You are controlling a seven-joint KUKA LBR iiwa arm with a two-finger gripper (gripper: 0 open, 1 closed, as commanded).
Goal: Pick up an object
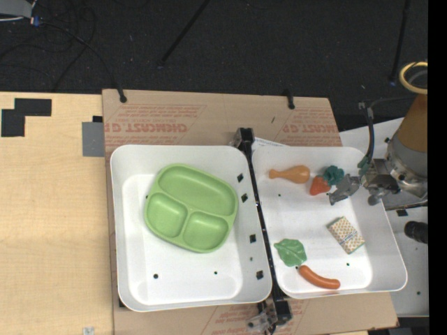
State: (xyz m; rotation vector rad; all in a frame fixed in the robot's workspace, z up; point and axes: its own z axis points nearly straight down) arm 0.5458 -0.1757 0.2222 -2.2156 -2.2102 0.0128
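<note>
Overhead, looking down at a slant on the bench. Two shallow white bins side by side on brown cardboard.

Left bin (133, 187): one green divided plate (191, 207), three compartments, lying flat, roughly central, turned a little askew.

Right bin (380, 257): several small toy pieces, all apart from one another except as noted.
- Tan drumstick-shaped piece (291, 174), near the far wall, lying on its side.
- Red strawberry-like piece (319, 185) just right of it, touching or nearly touching a teal leafy piece (334, 174); cannot tell which.
- Small patterned box (346, 234), tilted, mid-right.
- Green leaf (290, 250) toward the near wall, left of centre.
- Orange sausage (319, 278) just beside the leaf, closest to the near wall.

Arm: grey, with an orange band (422, 123) above the wrist, coming in from the right edge over the right bin's right rim. Gripper (353, 185) sits low at the bin's right side, just beside the teal piece and the strawberry. One grey finger (340, 192) points left toward those two. Whether the pincer is apart or together, cannot tell; the second finger is lost against the wrist hardware. Nothing visibly between the fingers. All pieces rest on the bin floor.

Background: dark floor with cables, a pale wooden tabletop (49, 215) to the left.
</note>
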